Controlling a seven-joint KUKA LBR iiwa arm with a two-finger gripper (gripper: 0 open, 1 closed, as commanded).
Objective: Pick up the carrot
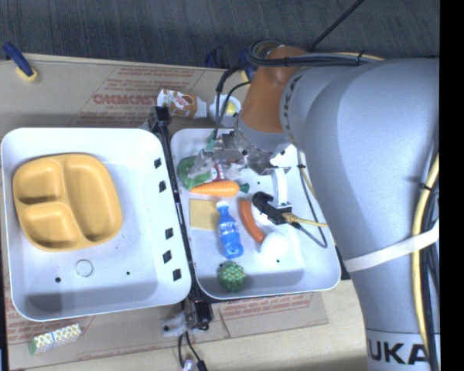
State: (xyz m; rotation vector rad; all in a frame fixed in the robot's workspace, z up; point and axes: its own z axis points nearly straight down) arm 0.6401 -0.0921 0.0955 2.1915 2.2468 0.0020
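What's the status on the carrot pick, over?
Gripper low in right bin, just above carrot. Carrot lying flat, not visibly held. Blue bottle and sausage close alongside.

White letters "UKA" — part of brand name — on grey arm (pixel 387 168), near right. Red print on cardboard (pixel 131 91) under bins — too blurred to read.

- Dark grey carpet (pixel 100 10) covers the floor beyond the bench's far edge.
- Printed brown cardboard (pixel 124 91) lines the bench under the bins.
- A blue and yellow clamp (pixel 19 60) grips the cardboard's far left corner.
- Light is even.
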